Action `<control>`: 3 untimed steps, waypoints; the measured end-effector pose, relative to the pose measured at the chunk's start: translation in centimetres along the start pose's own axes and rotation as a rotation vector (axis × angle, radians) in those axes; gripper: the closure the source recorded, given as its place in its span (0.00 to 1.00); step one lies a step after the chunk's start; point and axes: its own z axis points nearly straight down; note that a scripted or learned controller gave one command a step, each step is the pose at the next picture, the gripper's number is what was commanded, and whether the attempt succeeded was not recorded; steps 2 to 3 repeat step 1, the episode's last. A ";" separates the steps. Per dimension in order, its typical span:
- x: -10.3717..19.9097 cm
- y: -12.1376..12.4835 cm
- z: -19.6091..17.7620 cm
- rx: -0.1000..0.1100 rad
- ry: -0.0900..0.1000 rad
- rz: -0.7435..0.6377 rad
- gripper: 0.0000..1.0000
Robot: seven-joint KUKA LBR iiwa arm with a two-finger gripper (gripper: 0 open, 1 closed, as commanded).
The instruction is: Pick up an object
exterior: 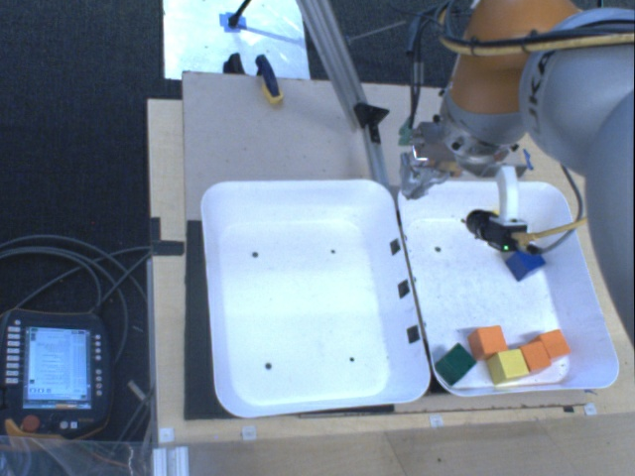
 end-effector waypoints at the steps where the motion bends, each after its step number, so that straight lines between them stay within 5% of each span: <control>1: 5.1 -0.2 0.8 0.003 0.000 0.001 1.00; 3: 5.1 -0.2 0.8 0.003 0.000 0.001 1.00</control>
